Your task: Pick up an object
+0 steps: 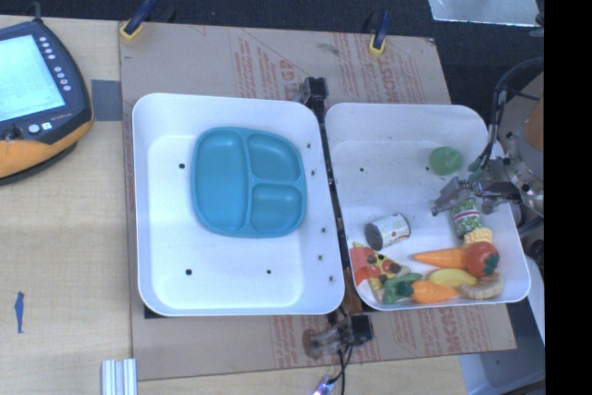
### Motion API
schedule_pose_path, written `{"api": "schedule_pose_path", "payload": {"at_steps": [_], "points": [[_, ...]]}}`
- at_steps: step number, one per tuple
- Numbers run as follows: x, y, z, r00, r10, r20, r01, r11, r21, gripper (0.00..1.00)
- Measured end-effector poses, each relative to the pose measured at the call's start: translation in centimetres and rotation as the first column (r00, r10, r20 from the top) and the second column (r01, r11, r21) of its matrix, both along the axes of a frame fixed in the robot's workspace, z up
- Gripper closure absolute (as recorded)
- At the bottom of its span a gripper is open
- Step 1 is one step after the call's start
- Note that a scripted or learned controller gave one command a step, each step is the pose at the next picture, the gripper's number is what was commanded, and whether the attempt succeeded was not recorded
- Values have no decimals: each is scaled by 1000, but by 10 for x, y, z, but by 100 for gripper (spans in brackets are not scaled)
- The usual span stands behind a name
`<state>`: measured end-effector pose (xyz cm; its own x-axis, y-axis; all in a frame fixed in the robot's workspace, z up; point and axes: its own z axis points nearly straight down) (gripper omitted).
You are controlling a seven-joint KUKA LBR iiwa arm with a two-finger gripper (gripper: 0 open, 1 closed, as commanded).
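White right bin (407,120) as landmark: gripper (462,197) low at its right side, above small upright bottle (468,219); whether clenched or released, cannot tell. Bottle just below gripper, long axis vertical. Silver can (388,229) leftward, toy carrot (444,258) below.

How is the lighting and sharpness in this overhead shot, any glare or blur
Camera view: even, soft lighting with faint shadows; white bins bright but not blown out; mild glare on the tablet screen; the gripper and toy food pile look slightly soft.
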<state>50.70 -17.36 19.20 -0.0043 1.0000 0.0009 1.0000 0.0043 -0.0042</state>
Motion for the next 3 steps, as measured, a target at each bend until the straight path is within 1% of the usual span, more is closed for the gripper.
{"api": "schedule_pose_path", "payload": {"at_steps": [1,2,3], "points": [[-22,-11,-86,1000,6,3,-6,1000,2,0],[-31,58,-100,1000,3,2,-3,1000,0,0],[-30,56,-90,1000,7,1,-7,1000,-2,100]]}}
